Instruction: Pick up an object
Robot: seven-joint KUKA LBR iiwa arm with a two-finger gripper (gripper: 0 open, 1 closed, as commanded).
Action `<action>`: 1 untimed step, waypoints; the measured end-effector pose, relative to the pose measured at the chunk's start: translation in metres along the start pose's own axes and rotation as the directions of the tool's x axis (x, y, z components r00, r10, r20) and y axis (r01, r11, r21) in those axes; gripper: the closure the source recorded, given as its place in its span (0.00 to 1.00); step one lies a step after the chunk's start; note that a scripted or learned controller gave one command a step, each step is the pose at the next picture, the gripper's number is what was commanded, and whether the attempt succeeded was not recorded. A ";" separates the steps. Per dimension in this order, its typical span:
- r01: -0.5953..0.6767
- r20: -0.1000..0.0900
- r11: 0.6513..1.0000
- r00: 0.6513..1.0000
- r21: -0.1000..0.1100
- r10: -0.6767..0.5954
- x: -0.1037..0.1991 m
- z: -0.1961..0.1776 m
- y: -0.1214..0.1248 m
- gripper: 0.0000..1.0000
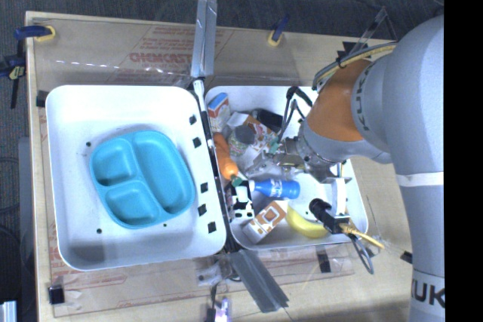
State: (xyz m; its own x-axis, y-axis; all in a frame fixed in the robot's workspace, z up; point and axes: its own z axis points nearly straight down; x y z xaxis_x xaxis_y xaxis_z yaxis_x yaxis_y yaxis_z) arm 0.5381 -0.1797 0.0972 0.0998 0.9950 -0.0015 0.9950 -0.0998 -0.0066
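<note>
Two shallow white bins sit side by side on the bench (90, 34), seen from the one camera above. The left bin (75, 109) holds a single blue divided tray (139, 177), lying flat near its middle with three compartments facing up. The right bin (256, 98) is crowded with small things. A small carton (219, 111) stands in its far left corner, and an orange item (224, 154) lies along the left wall below it. A blue bottle (275, 188) lies on its side near the middle, and a yellow banana (306, 224) rests toward the near edge. A brown and white box (268, 219) lies just beside the banana. The grey arm (392, 117) reaches in from the right, its orange band (339, 113) over the right bin. The gripper (285, 153) is down among the clutter just above the blue bottle. Whether the claw is released or clenched cannot be told from this slant, and nothing can be seen gripped in it. Every candidate for picking lies in a bin, most of them in the right one.
</note>
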 end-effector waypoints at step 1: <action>-0.336 0.004 0.942 0.942 0.001 0.336 0.027 0.006 0.093 0.00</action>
State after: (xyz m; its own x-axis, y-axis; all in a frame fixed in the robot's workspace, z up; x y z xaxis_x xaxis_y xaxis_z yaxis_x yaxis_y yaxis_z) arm 0.6333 -0.1616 0.0901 0.4280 0.9037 -0.0073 0.9037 -0.4281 -0.0071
